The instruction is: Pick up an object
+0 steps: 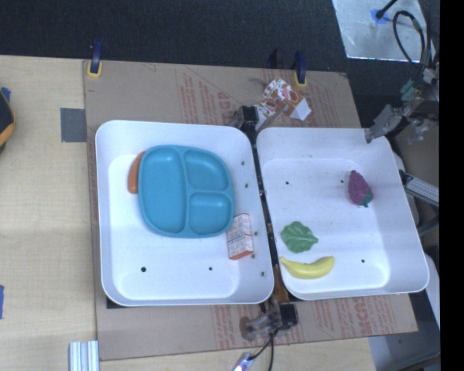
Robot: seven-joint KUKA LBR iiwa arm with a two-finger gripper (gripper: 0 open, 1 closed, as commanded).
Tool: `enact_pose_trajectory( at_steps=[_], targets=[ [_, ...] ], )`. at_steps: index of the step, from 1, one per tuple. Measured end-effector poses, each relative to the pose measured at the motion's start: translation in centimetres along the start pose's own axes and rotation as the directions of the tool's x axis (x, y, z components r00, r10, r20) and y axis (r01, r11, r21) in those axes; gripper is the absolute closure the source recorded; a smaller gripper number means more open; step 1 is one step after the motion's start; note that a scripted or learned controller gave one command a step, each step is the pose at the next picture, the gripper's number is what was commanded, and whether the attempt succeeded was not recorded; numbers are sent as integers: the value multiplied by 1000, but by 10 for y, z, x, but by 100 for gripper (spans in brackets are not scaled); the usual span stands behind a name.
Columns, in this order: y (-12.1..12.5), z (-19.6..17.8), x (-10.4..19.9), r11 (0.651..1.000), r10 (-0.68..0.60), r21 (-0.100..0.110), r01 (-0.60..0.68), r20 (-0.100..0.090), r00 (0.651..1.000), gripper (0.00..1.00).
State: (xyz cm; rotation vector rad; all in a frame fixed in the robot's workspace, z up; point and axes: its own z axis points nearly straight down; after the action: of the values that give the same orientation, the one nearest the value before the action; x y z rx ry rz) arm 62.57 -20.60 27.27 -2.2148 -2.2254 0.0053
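Blue plate (185, 190), yellow banana (308, 267), green leaf (298, 236).

Wooden bench (39, 230), cardboard sheet (185, 91) clamped on top, dark floor (178, 10) beyond.

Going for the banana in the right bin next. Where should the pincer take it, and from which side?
Take the banana across its thick middle, coming straight down from above. It lies flat, its length running left to right, so the fingers should close across its narrow width. The leaf sits just behind it and the bin wall just in front, so room is tight.
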Motion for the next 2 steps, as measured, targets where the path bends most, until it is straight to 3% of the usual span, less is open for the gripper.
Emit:
enact_pose_trajectory(
  at_steps=[1,2],
  targets=[
    [-15,158,-5,1000,-1,2,1,-1,1000,0],
    [-1,40,-6,1000,1,-4,-1,0,1000,0]
  ],
)
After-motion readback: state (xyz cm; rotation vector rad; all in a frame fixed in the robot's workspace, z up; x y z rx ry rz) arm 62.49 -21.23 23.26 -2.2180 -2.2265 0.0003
